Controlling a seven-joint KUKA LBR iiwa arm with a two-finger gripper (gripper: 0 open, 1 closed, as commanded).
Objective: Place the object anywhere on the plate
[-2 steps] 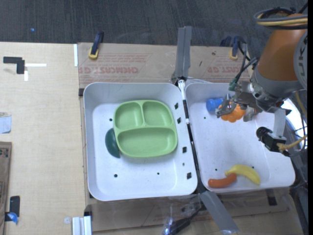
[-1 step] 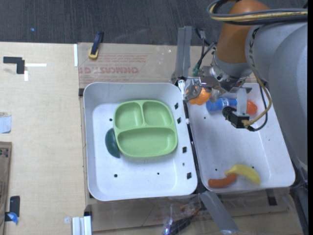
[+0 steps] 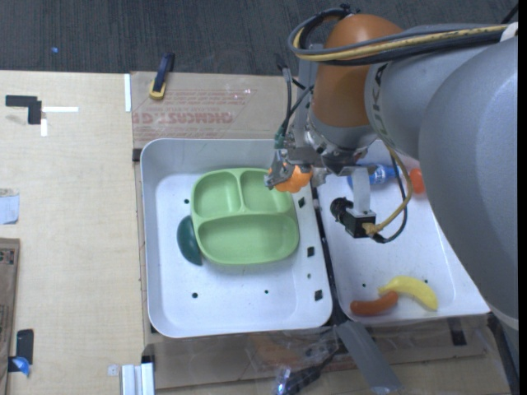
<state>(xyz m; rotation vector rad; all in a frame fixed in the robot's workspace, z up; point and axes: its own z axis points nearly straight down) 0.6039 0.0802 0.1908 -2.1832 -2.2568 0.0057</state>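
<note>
Pale wooden bench boards (image 3: pixel 66 220) fill the left of the frame, with dark floor along the top and two shallow white plastic bins side by side at centre and right. In the left bin (image 3: pixel 160 295) lies a light green, three-compartment plastic plate (image 3: pixel 243 216), with a dark green rounded object (image 3: pixel 188 241) tucked just under its left edge. The right bin (image 3: pixel 395 257) holds a yellow banana-shaped toy (image 3: pixel 412 291) and a reddish sausage-shaped toy (image 3: pixel 373 305) near its lower edge, plus a blue and white item (image 3: pixel 380 174) partly hidden by the arm.

The grey arm with its orange band comes in from the right, and the two-finger gripper (image 3: pixel 284 175) hangs over the plate's upper right corner, near the wall shared by the bins. A small orange object (image 3: pixel 292 179) sits at the fingertips and appears pinched between them, raised above the plate's rim.

This looks like the carry-and-place step, nearly finished. Next, a slight shift left over the upper right compartment, a short descent, then release; letting go now risks the object glancing off the rim.
</note>
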